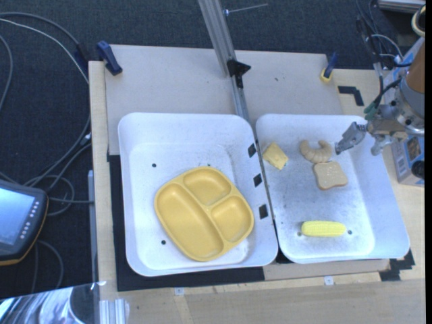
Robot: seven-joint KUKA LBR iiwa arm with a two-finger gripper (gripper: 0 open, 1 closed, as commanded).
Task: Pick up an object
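Observation:
The right bin holds several toy foods. A yellow wedge lies near its left wall. A tan curved piece sits in the middle, and a tan toast slice lies touching it on the near side. A yellow corn cob rests toward the front. My gripper hovers over the bin's far right part, just right of the tan curved piece. Its two fingers stand apart, open, with nothing between them.
The left bin holds a yellow divided plate. A metal pole slants up from between the bins at the back. Blue clamps sit at the bench's back corners, and cables run along the left.

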